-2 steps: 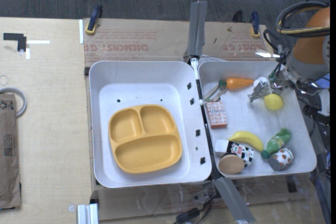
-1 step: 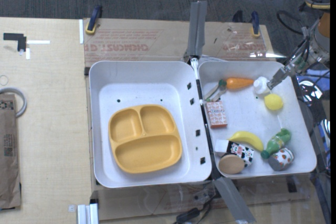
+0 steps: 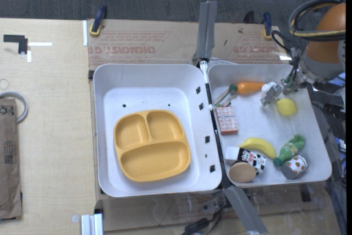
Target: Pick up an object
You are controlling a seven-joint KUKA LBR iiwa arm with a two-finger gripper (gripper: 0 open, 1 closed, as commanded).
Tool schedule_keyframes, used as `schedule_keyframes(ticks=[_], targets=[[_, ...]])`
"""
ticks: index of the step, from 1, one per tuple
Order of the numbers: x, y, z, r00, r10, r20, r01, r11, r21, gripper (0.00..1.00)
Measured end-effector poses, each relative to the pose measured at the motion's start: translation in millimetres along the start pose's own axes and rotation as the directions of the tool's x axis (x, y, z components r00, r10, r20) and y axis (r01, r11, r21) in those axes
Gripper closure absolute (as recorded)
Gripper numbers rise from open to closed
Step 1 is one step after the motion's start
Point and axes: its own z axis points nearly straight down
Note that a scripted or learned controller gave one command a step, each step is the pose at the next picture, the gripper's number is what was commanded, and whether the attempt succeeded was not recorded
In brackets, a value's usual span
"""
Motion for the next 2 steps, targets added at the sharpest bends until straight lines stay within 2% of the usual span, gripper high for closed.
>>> schedule_keyframes(ticks=[1,2], targets=[[0,0,0,1.000,0.000,0.000,0.000,1.000,0.000,0.00],[-2,0,-11,1.000,0.000,0.005,0.000,1.000,-0.002,1.00]])
